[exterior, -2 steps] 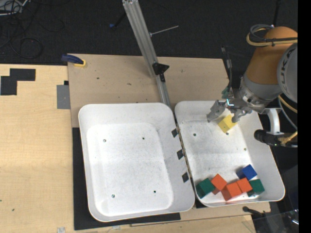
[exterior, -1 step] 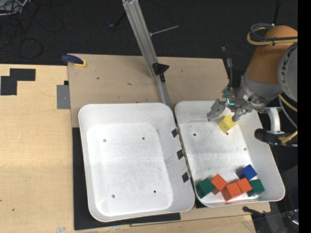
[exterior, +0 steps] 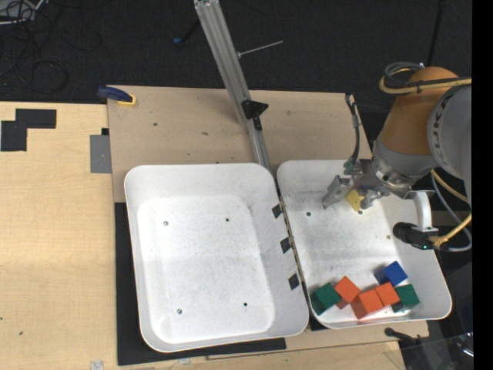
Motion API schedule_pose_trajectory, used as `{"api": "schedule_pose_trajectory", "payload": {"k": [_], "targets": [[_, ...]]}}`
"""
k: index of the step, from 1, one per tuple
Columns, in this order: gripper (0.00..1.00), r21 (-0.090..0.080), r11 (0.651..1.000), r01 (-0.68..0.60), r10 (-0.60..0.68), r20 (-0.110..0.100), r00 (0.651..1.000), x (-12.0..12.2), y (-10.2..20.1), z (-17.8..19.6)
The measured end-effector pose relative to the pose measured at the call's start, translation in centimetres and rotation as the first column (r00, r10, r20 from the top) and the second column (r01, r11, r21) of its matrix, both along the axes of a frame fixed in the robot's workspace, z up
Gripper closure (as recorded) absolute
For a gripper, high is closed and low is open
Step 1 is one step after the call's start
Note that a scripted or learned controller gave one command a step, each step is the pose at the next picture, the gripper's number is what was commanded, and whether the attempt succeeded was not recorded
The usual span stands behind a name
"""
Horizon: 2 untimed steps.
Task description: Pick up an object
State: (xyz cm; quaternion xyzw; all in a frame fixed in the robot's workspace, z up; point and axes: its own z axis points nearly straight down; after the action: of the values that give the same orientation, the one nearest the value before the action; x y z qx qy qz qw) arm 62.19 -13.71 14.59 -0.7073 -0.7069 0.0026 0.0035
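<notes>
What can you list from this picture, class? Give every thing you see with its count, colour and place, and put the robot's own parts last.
Shallow plastic bins: 2, white, side by side on the bench; left bin, right bin.
Small orange blocks: 2, in the right bin's near corner.
Small green blocks: 2, same cluster, at its two ends.
Small blue block: 1, at the cluster's far right side.
Small yellow object: 1, between the fingers of the hand, above the right bin's far part.
Slanted metal rail: 1, grey, behind the bins.
Wooden bench: 1, light brown.
Robot arm: 1, grey with orange band, right side.
Hand: 1, over the right bin.
</notes>
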Motion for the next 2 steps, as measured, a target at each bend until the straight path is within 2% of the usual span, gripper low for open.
{"api": "schedule_pose_trajectory", "payload": {"k": [1, 2], "targets": [[0.0, 0.0, 1.0, 0.0, 0.0, 0.0, 1.0, -0.2, 0.1, -5.4], [1.0, 0.0, 1.0, 0.005, -0.005, 0.005, 1.0, 0.0, 0.0, -4.1]]}}
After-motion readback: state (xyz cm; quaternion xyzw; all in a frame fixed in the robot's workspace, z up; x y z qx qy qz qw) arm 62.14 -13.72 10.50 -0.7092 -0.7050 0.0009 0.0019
